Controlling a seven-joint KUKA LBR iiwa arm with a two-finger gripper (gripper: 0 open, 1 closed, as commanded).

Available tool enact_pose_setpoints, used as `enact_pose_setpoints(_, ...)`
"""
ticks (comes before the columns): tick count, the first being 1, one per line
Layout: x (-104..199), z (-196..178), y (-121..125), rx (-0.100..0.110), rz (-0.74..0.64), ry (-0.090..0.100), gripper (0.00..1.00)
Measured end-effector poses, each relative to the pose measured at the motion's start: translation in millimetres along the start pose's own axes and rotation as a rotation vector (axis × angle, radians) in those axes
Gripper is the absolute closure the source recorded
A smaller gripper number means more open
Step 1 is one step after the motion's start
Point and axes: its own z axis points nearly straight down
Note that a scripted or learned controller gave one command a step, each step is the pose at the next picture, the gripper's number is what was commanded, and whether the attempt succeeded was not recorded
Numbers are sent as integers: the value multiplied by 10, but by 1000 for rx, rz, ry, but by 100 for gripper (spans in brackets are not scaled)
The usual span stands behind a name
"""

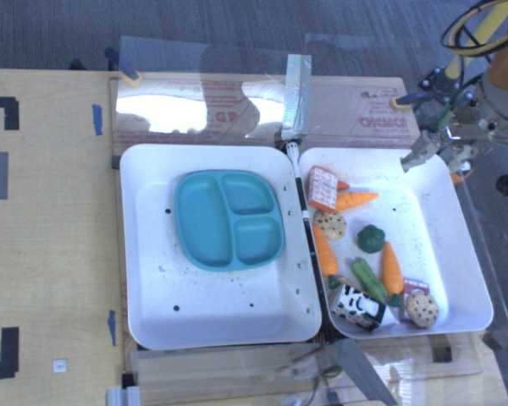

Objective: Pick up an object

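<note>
Left bin [144,311]: set at the worktop [42,227] middle.
Blue divided plate [229,219]: laid inside it, compartments bare.

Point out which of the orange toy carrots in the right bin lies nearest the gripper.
The orange toy carrot lying crosswise at the far end of the right white bin, beside the red-and-white packet. The other two carrots lie farther from the gripper.
</note>
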Motion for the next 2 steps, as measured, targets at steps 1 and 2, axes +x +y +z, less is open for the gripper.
enact_pose_setpoints(1,154,1606,-313,-7,-139,-2,0)
enact_pose_setpoints(2,-247,1618,-1185,-2,-221,-4,0)
